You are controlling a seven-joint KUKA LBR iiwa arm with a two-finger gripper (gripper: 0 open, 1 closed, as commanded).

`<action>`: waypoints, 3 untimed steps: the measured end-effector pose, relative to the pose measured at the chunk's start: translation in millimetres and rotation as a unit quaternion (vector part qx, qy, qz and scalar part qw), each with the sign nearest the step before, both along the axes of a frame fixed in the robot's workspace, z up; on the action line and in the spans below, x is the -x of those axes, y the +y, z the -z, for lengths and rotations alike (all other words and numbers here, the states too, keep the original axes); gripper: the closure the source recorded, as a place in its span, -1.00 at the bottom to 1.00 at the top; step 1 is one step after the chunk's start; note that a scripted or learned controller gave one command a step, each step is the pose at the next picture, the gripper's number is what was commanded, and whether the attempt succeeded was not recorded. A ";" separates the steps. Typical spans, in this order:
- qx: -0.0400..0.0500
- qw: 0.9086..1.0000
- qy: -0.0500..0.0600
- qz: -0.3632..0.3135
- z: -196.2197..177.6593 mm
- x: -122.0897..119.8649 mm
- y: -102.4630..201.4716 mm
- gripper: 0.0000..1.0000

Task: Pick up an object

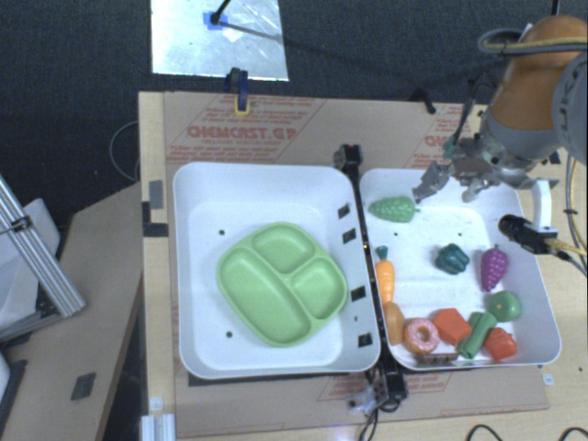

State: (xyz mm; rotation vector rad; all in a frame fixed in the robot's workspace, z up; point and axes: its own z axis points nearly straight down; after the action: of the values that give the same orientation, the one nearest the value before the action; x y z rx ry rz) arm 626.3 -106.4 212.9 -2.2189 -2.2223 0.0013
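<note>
My gripper (449,189) hangs over the far edge of the right bin (542,315), fingers spread open and nothing between them. Just left of and below it lies a pale green bumpy vegetable (393,209). Further toward the front are a dark teal pepper (452,258), purple grapes (493,265) and a carrot (385,278). Along the front wall sit a pink donut (422,335), an orange piece (450,323), a green cucumber (475,333), a green apple (503,305) and a red piece (501,344).
The left bin (197,246) holds a light green divided plate (281,283). A black hinge strip (360,246) runs between the bins. A foil sheet (219,26) lies beyond the bench.
</note>
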 end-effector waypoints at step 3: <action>0.000 1.000 -0.001 0.000 128.8 -9.6 1.4 -1.00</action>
State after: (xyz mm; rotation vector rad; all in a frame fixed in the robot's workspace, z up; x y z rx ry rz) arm 635.9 -105.0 84.0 -2.2207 -2.2225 -0.0001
